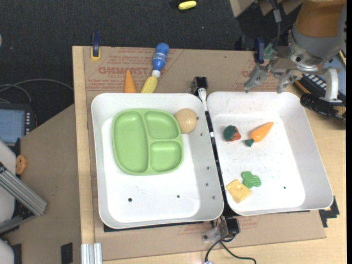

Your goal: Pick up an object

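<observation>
A cardboard-topped bench [231, 73] carries two white bins over dark carpet. Nearest in the right bin [308, 164] lie a cheese wedge [238, 191] touching a green broccoli piece [251, 179]; farther back are a strawberry [231, 133] and a carrot [260, 131], near each other. Beyond the bin's far rim hangs the gripper [269, 80], fingers spread, holding nothing. The toys are small and sit in close pairs, so I judge a descent could nudge one aside or close on nothing.

Green tray [147, 142] (pale), orange carrot [262, 131], white bins [165, 202].
</observation>
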### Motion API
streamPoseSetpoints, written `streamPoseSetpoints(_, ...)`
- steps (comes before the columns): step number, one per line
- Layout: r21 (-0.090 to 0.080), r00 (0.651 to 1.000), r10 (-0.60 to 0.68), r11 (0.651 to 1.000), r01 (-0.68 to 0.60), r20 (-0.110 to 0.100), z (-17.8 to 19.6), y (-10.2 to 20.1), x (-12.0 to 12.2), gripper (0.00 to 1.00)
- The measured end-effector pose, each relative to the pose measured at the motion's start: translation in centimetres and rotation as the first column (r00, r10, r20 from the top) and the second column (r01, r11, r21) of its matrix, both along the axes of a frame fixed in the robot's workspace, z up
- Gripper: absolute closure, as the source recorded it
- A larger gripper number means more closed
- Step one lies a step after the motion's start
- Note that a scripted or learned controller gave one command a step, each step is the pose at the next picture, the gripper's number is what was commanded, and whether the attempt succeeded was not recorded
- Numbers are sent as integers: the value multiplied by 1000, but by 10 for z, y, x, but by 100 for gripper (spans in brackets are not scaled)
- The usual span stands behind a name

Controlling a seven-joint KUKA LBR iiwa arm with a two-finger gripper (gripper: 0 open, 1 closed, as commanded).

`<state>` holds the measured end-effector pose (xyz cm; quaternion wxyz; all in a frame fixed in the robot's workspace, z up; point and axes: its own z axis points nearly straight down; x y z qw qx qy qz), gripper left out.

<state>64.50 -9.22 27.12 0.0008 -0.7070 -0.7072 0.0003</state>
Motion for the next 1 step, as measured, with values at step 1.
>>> streamPoseSetpoints(1, 0, 1000, -6, 1000, 6, -12, -142, -48, -7, 0)
